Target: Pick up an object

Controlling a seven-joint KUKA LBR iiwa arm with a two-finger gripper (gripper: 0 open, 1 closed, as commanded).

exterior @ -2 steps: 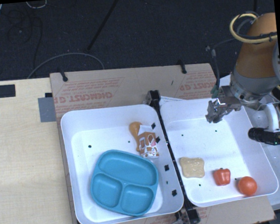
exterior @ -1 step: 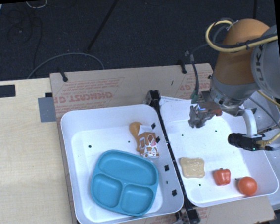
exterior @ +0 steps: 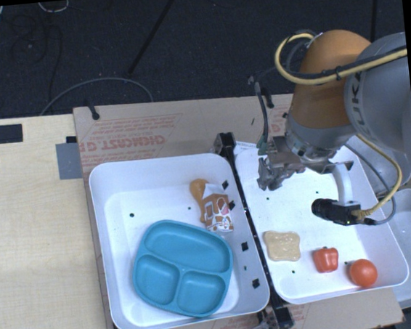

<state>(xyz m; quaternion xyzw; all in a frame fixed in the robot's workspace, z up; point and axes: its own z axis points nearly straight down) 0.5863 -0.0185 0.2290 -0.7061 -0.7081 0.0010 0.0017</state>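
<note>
Arm of grey metal with an orange band above the wrist [exterior: 327, 74], reaching in from the view's right and ending in a dark two-finger gripper [exterior: 269, 181]. Open or closed: cannot tell from this angle.

Shallow white right-hand bin [exterior: 306, 288], directly beneath the gripper, which hangs over the bare floor near that bin's upper left corner. Shallow white left-hand bin [exterior: 115, 206], just to the view's left of the gripper, side by side with the first.

Light blue plastic plate with three compartments [exterior: 181, 268], well to the lower left of the gripper, lying flat in the left-hand bin. Small brown-and-white patterned toy figure with a tan top [exterior: 213, 206], left of the gripper and a little lower, across the wall between the bins and just above the plate's upper right edge.

Pale beige toy bread slice [exterior: 282, 245], straight below the gripper in the right-hand bin, apart from it. Small red toy pepper [exterior: 326, 259], lower right of the gripper, beside the slice. Round orange-red toy tomato [exterior: 362, 273], farthest to the lower right, just beyond the pepper.
</note>
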